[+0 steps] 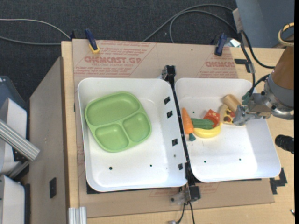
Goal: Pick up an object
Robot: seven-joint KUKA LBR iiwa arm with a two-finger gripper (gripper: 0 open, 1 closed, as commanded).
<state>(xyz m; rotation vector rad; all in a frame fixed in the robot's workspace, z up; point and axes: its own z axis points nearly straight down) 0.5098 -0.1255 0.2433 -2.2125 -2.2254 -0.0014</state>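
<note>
In the right bin (233, 164), a cluster of toy foods lies near its left wall: an orange carrot (187, 121), a green vegetable (202, 123), a yellow banana (208, 133) and a red piece (212, 116). A tan bread-like piece (231, 100) and a small yellow and red item (227, 116) lie further right. My gripper (239, 116) reaches in from the right and sits low, right beside the small yellow and red item and just below the tan piece. Nothing visibly hangs from it.
The left bin (88, 171) holds a green three-compartment plate (117, 121). A black divider with clips (175, 125) runs between the bins. Cables (247, 45) trail behind the right bin. Bare white floor lies in the right bin's front half.
</note>
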